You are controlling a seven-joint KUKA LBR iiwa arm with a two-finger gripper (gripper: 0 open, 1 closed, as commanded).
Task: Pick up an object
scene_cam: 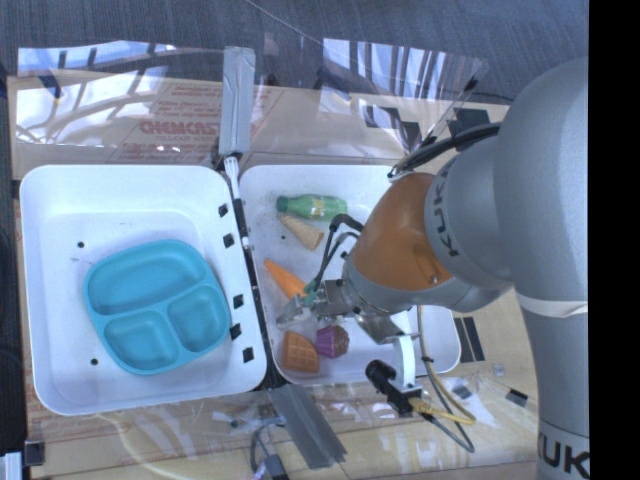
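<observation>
Pincer [305, 306] in right bin [262, 193] beside carrot [284, 279], above waffle [299, 352] near front edge; finger state indeterminate

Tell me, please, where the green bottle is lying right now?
The green bottle lies on its side near the far edge of the right bin, just beyond the pale wedge and the carrot.

The arm [480, 238] covers much of the right bin [262, 268], hiding its right side. The gripper [315, 306] is a blurred cluster, and the purple object [333, 341] beneath it is too small to identify.
</observation>
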